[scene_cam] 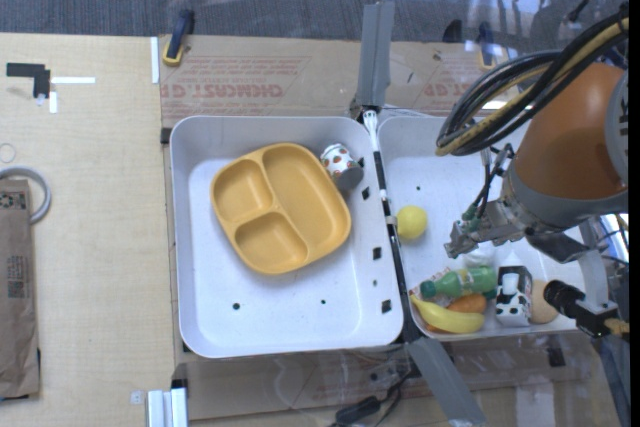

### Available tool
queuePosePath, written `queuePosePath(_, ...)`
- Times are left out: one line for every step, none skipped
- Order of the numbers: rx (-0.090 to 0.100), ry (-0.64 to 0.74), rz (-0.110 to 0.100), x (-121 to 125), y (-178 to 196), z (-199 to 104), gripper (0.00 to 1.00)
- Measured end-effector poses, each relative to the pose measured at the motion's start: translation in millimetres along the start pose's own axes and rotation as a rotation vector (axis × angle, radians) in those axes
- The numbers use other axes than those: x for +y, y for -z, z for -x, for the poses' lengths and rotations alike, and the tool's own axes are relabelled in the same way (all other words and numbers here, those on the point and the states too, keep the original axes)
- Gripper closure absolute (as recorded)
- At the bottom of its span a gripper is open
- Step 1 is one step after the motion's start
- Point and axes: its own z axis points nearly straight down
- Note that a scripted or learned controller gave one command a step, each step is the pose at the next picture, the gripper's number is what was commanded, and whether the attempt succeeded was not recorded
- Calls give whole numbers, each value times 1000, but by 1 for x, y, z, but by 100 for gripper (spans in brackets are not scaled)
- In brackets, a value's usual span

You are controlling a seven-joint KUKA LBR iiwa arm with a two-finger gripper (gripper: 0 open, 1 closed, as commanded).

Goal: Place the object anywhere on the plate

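A yellow three-compartment plate (280,207) lies in the left bin (200,315), with nothing on it. A small white ball with coloured spots (337,156) rests against the plate's upper right rim, beside a grey lump. My gripper (468,243) hangs low over the right bin (440,180), just above a cluster of toys at its front. That cluster holds a green bottle (458,282), a banana (450,317) and an orange piece (470,303). A yellow lemon-like ball (411,221) lies to the gripper's left.
A black-and-white cow-patterned block (513,296) and a tan egg shape (543,303) sit at the right bin's front right. The divider wall between the bins (380,215) runs between the gripper and the plate. Black cables arch over the right bin.
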Motion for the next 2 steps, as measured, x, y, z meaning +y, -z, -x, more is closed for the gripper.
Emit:
queuePosePath(0,-287,2,9,-8,-34,100)
queuePosePath(-1,-751,2,6,21,-31,100)
